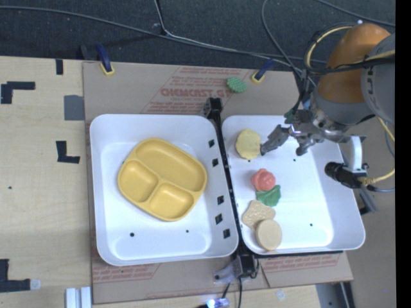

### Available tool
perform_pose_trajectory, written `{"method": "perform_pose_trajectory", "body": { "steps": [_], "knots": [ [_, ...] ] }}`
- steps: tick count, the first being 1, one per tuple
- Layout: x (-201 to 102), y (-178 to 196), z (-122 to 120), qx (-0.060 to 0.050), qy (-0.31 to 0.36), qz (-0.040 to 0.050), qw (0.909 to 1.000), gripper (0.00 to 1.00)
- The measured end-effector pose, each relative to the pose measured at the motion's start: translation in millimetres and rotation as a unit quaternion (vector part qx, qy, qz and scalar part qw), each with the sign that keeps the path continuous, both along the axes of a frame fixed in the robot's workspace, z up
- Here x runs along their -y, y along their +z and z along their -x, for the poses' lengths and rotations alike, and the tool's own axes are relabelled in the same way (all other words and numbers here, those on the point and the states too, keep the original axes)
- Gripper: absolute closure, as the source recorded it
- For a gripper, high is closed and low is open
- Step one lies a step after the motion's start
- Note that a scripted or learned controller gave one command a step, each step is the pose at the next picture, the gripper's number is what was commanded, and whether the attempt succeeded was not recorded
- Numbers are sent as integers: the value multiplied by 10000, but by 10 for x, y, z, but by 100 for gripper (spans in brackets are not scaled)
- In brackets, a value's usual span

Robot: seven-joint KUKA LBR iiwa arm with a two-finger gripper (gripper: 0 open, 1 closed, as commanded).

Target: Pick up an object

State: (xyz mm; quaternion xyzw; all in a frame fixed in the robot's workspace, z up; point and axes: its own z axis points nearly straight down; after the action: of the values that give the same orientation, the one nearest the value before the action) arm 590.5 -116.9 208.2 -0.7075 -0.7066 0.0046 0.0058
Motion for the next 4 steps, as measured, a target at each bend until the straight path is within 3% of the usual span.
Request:
{"method": "perform_pose_trajectory", "body": {
  "steps": [1,3,4],
  "knots": [
    [-2,73,-29,64,15,7,10000,0],
    [116,-980,-141,42,11,12,10000,0],
    [110,-1243,-143,71,16,16,10000,0]
  ]
}}
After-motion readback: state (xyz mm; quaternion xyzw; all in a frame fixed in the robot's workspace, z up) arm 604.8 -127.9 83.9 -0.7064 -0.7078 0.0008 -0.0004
